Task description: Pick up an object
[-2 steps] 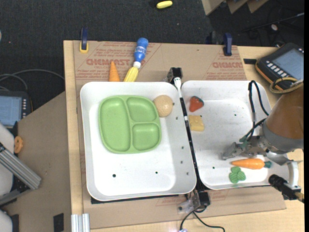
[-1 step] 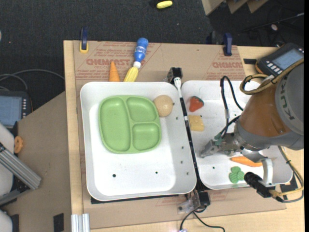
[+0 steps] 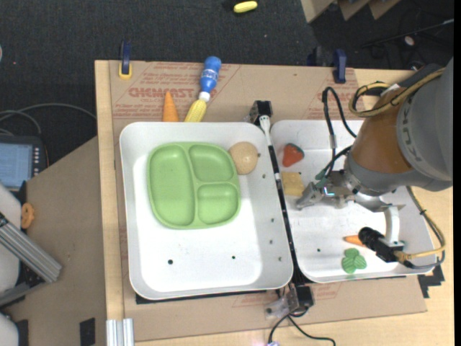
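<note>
While tool (image 3: pixel 308 197) hovers beside yellow block (image 3: pixel 292 184), red piece (image 3: pixel 292 154) near.

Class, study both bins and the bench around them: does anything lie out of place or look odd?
Yes. A blue-capped yellow brush and an orange cone lie on the cardboard behind the left bin, outside both bins. A yellow item lies on the dark floor beyond the bench.

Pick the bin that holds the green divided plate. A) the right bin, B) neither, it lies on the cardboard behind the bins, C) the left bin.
C: the green divided plate lies flat inside the left bin, with a tan ball at its upper right edge.
</note>
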{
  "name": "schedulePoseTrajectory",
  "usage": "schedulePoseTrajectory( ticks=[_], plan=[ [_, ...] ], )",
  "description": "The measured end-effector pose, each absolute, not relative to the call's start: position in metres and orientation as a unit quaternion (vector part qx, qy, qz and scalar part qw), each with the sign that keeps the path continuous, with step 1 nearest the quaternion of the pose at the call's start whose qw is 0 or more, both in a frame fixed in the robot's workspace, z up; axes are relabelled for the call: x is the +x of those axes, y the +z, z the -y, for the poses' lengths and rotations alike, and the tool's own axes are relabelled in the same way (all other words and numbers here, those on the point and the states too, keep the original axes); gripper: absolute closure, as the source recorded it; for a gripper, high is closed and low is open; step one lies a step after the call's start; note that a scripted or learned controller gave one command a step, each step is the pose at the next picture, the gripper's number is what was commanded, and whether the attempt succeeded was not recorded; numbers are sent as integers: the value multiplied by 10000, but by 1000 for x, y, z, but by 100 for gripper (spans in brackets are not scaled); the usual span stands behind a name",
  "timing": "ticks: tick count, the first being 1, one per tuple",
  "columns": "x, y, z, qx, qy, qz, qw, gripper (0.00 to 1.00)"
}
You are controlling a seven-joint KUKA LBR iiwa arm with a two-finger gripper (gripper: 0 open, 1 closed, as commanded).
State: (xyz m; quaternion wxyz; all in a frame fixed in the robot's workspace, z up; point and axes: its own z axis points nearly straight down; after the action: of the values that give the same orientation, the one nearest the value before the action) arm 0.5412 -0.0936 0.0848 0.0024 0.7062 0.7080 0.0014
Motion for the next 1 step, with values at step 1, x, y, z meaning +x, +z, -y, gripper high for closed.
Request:
schedulePoseTrajectory(
  ticks=[1],
  plan=[
    [575, 85, 91, 7065, 10, -7077, 22, 0]
  ],
)
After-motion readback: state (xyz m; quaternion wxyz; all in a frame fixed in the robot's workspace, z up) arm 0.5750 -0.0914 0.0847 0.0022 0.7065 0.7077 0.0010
